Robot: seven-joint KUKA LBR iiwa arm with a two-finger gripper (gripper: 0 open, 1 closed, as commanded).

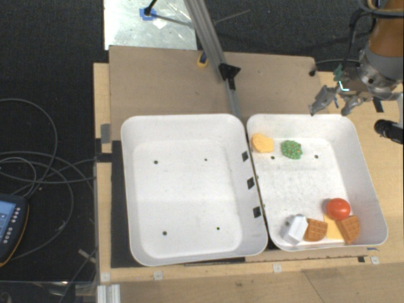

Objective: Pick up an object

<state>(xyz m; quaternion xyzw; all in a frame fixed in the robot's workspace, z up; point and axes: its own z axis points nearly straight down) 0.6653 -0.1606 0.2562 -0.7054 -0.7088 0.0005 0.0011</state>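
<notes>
The right bin (357, 145) holds several small items. A yellow-orange piece (262, 143) lies at its far left corner, with a green bumpy ball (291, 149) beside it. Near the front right sit a red tomato (339, 207), two brown waffle-like pieces (349, 228) (315, 230), a pale yellow slab (331, 231) under them and a white-grey block (293, 228). My gripper (334, 103) hangs open above the bin's far right rim, fingers spread, with nothing between them.
The left bin (183, 188) lies beside the right one, joined by black clips (250, 182). A grey slanted pole (208, 36) crosses the back of the bench. Cables and a handheld pendant (9, 226) lie on the floor at left.
</notes>
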